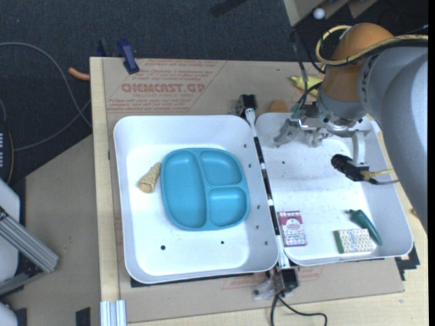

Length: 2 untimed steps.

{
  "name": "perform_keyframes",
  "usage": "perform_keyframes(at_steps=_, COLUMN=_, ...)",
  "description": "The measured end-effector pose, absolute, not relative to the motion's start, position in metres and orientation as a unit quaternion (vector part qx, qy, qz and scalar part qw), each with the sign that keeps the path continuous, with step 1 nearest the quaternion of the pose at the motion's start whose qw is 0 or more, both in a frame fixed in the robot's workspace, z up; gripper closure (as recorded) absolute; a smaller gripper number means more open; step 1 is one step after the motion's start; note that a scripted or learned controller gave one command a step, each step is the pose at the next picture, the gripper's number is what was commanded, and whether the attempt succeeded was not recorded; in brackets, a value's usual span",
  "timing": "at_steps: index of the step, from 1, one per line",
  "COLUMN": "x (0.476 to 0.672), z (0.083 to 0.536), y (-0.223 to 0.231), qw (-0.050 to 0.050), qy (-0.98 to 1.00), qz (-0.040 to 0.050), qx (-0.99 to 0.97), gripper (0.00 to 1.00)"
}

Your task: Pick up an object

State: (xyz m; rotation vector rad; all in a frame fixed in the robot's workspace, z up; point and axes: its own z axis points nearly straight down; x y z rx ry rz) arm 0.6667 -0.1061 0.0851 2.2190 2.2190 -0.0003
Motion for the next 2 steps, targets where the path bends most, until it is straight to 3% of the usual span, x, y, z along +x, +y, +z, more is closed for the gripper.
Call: perform_keyframes(at_steps=2, x=0.648, z=0.085, y=-0.137, qw=0.000, qy=0.707, qz=-0.0009, qx=0.707, gripper=0.00)
